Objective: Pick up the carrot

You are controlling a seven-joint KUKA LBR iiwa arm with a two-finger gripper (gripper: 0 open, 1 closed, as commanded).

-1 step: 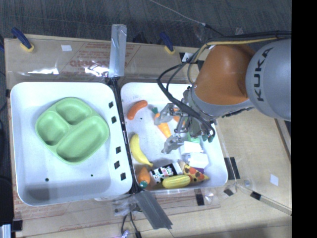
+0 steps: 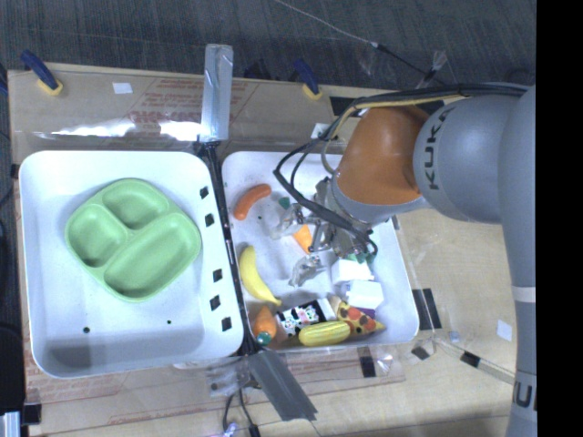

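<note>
The arm [image 2: 474, 153] runs out past the top and right edges, so its base goes unseen. Its orange band [image 2: 383, 157] and wrist cover the far right part of the right bin [image 2: 401, 271]. The gripper [image 2: 314, 248] is a tangle of metal and cables, too muddled to tell how the fingers stand. An orange piece [image 2: 302, 237] just beside them, perhaps the carrot, is partly masked. Near the gripper's near side, a small black-and-white item [image 2: 301, 316] is too small to identify.
</note>
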